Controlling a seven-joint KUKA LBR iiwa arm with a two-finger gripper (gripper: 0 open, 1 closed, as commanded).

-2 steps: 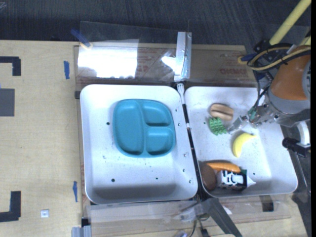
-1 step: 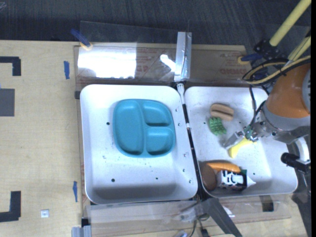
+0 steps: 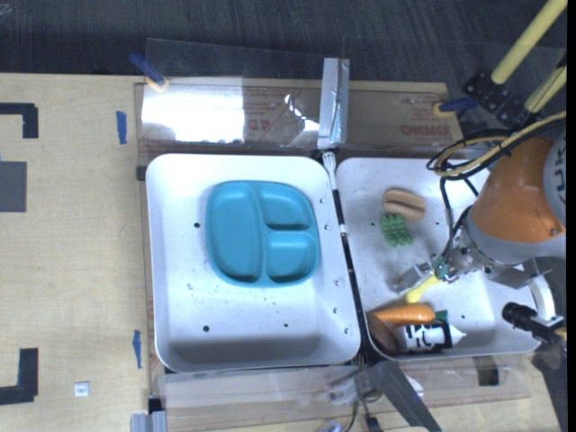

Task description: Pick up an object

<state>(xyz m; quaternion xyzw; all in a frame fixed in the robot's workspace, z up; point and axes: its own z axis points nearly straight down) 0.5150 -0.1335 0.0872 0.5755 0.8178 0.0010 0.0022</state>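
- My jaws [image 3: 430, 275] hang low in the right-hand shallow white bin [image 3: 364, 187], and I cannot tell how far apart they stand; a small yellow piece [image 3: 417, 288] shows at their tip, but whether it is gripped I cannot tell.
- Just below my jaws, against the bin's near wall, lies an orange carrot-shaped toy [image 3: 404, 314], touching a black-and-white packet [image 3: 426, 335] beside it.
- The packet carries white markings; they are too small for me to read.
- Up and to the left of my jaws sits a small green knobbly toy [image 3: 395, 230], with a tan and brown hot-dog-shaped toy [image 3: 404, 203] just above it.
- Bare white floor lies between my jaws and the bin's left wall, and more between the green toy and the carrot.
- Beyond the shared rim to my left, the other white bin [image 3: 171, 241] holds a blue plastic divided plate [image 3: 263, 232] near its middle, with bare floor all around it.
- Behind both bins stands a clear sheet [image 3: 234, 106] with faint reddish printing on cardboard, unreadable.
- The pale wooden counter [image 3: 72, 241] to the far left bears black corner marks and blue tape.
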